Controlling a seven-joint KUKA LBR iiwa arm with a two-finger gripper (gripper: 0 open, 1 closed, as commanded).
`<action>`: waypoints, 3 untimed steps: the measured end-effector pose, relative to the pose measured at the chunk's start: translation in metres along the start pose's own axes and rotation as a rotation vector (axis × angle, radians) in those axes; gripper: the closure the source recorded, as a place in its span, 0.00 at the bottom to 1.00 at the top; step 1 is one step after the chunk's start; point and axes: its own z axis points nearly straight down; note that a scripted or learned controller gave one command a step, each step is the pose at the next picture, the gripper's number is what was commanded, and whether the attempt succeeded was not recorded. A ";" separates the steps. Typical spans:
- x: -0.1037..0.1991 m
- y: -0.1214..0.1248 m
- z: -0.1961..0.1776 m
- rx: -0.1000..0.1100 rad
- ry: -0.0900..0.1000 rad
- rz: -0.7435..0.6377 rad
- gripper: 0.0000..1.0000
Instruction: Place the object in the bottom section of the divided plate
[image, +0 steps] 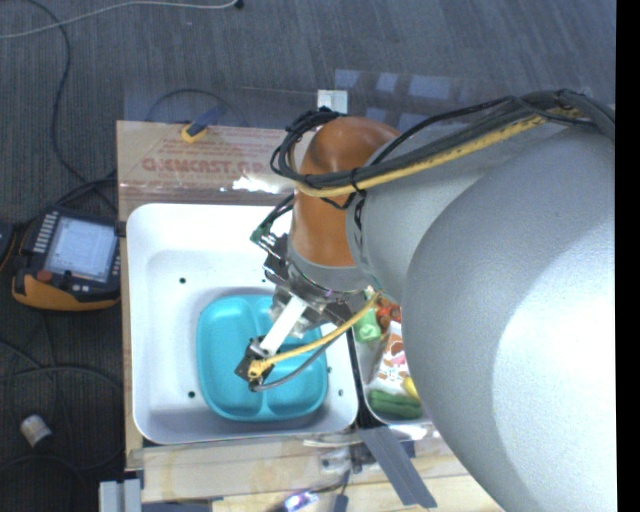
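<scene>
Left bin (150, 250): white, shallow, holding one teal divided plate (225, 350) lying flat toward its near right corner. Gripper (305, 300): below the orange band of the arm (500, 300), over the plate's far right edge; open or closed cannot be told, nor whether anything is carried. Object for placing: not identifiable with certainty. Right bin (358, 385): mostly hidden under the arm; visible in it, a green item (395, 405) at the near end, an orange-and-white item (393, 362), and a small green piece (367, 328) beside the dividing rim.
</scene>
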 end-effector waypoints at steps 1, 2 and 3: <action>0.053 0.011 -0.029 -0.001 0.002 0.364 1.00; -0.018 0.052 0.016 -0.002 -0.001 -0.032 1.00; 0.022 0.050 -0.050 -0.005 0.001 0.310 1.00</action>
